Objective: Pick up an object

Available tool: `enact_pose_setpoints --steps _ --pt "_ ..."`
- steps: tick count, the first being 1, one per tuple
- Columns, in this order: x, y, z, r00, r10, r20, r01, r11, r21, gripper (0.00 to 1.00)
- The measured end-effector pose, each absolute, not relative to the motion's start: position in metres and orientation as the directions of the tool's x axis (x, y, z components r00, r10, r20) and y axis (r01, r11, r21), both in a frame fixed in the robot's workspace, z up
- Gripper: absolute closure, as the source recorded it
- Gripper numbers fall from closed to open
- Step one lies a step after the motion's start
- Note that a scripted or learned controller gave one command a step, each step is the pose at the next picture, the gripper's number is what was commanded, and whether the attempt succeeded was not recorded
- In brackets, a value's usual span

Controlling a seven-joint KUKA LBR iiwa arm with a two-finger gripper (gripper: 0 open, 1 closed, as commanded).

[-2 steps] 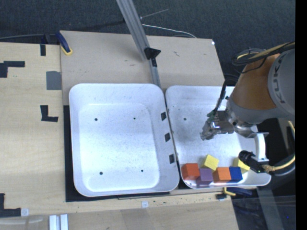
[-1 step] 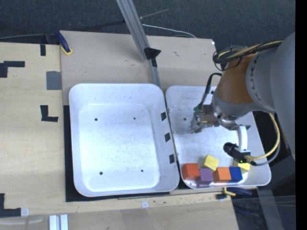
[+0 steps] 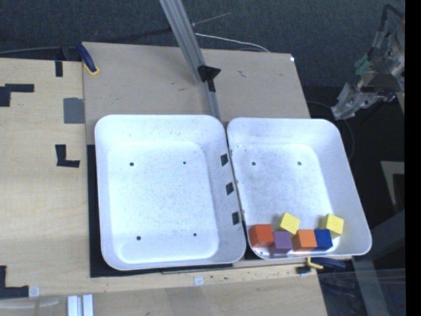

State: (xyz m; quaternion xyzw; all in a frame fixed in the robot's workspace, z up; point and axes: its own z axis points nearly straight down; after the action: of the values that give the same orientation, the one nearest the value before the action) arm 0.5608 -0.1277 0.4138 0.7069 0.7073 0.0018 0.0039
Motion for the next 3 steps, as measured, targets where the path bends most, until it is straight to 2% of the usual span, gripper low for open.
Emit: enact_pose_setpoints --steps 1,2,3 --pt "0.586 -0.115 0.547 -0.002 1.0 -0.003 1.0 0.002 0.009 1.0" --pt "0.621 -0.166 0.541 0.004 1.0 -0.004 1.0 -0.004 0.0 1.0" --pt "0.621 -0.163 0.543 0.0 1.0 -0.002 1.0 0.0 0.0 0.0"
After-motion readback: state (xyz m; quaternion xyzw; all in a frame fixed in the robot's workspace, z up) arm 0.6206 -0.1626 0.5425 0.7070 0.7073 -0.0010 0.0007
